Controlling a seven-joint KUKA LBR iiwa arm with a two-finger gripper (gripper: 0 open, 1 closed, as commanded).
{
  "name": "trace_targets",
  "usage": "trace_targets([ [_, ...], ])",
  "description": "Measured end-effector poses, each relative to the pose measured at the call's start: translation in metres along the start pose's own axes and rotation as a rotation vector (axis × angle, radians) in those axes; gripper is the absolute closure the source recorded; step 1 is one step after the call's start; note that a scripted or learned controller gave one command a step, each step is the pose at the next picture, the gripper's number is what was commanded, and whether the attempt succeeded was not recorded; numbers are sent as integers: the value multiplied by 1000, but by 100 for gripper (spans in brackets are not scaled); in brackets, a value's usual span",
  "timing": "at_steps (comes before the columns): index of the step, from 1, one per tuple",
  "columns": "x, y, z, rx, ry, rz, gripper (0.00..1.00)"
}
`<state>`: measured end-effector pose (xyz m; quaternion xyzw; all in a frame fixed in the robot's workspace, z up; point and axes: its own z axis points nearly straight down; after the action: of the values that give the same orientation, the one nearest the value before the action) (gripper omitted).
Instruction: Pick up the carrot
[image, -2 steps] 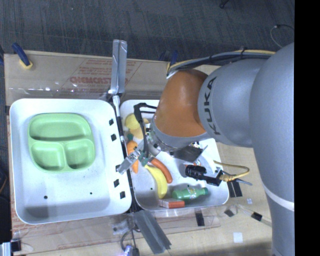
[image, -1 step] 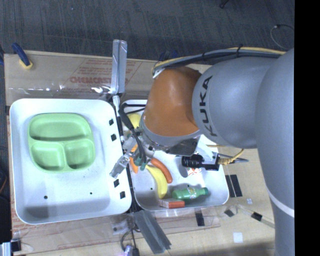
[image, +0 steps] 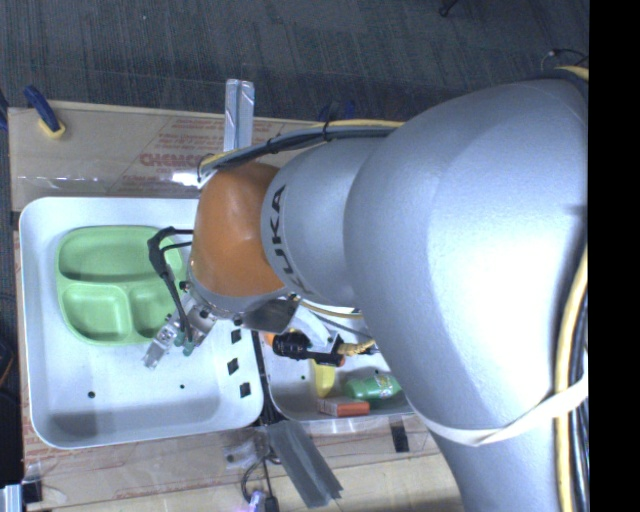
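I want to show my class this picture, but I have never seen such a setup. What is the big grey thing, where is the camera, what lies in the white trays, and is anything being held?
The big grey shape is a robot arm with an orange band above its wrist. It reaches in from the right, and it looks huge because it passes close under the camera, which is fixed above the bench and looks down at a slant.

At its tip is a small gripper, its hand. It hangs over the left white bin, beside a green divided tray that lies in that bin. I see nothing held in it.

The arm covers most of the right bin. At its near edge a yellow item, a green item and an orange-red piece, possibly the carrot, peek out.
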<state>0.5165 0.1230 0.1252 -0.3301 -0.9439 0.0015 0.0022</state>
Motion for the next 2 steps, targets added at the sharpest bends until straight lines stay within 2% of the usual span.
trace_targets([
  [1, -29, 5, 23, -9, 10, 109, 0],
  [2, -91, 46, 32, -4, 0, 96, 0],
])
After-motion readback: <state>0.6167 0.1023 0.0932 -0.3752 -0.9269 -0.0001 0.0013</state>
